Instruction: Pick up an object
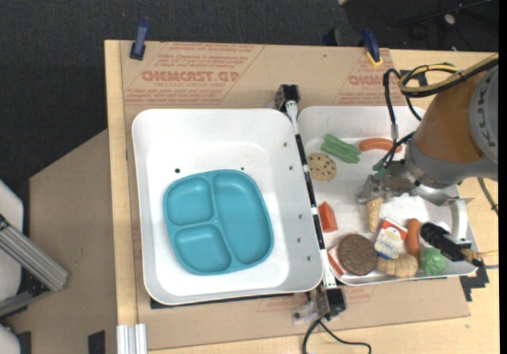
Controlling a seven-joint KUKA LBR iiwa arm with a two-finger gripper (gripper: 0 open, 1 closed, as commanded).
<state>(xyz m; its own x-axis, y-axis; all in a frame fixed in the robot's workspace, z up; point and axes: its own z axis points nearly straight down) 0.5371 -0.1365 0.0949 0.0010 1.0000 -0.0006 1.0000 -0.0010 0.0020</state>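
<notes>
My gripper hangs low over the middle of the right bin, the grey arm with its orange band reaching in from the right. Just below its tip lies a tan food piece. A chip cookie sits to its left. A green pod and an orange sausage lie toward the far side. Nearer the front are a small white carton, a red sausage, a brown patty, a tan lumpy piece and a green broccoli.
The left bin holds a teal divided plate. A red wedge lies against the right bin's left wall. Blue clamps grip the far edge of the bench board.
</notes>
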